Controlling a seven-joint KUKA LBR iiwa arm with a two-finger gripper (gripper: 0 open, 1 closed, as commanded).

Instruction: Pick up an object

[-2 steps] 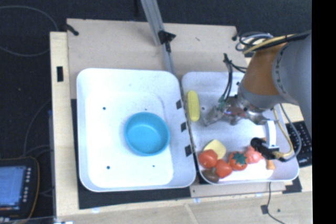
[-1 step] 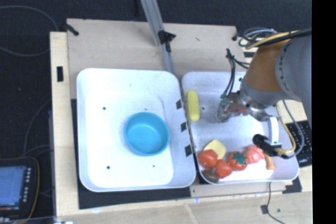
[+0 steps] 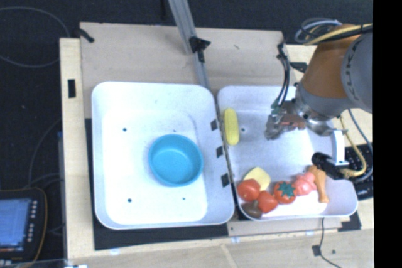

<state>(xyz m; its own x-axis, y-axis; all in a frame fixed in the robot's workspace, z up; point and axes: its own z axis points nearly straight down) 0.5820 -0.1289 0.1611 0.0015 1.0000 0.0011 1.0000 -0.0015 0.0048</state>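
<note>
Right bin, yellow corn cob, upright by divider

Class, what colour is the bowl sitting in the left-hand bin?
The bowl is light blue, seen clearly in the camera view.

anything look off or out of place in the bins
Nothing stands out. The blue bowl sits upright in the left bin; the corn and the toy food pile lie inside the right bin.
</note>
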